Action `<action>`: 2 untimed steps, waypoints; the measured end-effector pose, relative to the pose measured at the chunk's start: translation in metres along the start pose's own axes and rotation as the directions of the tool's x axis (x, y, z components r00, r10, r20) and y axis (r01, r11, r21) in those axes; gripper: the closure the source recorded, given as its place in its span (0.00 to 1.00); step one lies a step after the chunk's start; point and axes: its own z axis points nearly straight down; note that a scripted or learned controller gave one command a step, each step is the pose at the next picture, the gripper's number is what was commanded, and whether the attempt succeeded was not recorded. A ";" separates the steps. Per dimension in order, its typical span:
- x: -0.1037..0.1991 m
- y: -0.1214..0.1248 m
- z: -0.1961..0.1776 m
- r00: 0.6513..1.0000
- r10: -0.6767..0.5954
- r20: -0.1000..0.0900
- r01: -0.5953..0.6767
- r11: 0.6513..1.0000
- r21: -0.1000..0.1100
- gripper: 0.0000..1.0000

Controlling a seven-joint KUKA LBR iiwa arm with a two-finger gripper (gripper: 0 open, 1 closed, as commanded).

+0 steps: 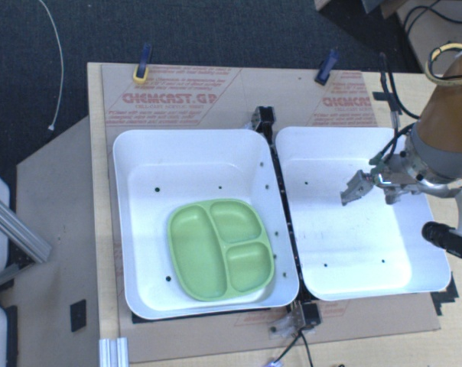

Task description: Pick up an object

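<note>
We see only one candidate to pick: a green divided plate with three compartments, lying flat in the near part of the left bin. The gripper hangs over the right bin, towards its far side, well apart from the plate, and we cannot tell how wide its fingers stand, though nothing shows between them. Our worry is the plate itself. It is shallow and lies flat on the bin floor, so we judge that fingers closing from above could slide off its low rim or simply push it along. Its right edge also sits near the wall between the bins, which could block one finger.
</note>
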 end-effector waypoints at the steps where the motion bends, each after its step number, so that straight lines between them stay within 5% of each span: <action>1: 0.000 0.000 0.000 1.000 0.000 0.000 0.000 1.000 -0.001 0.00; 2: -0.003 -0.007 0.056 1.000 0.001 0.000 -0.001 1.000 -0.001 0.00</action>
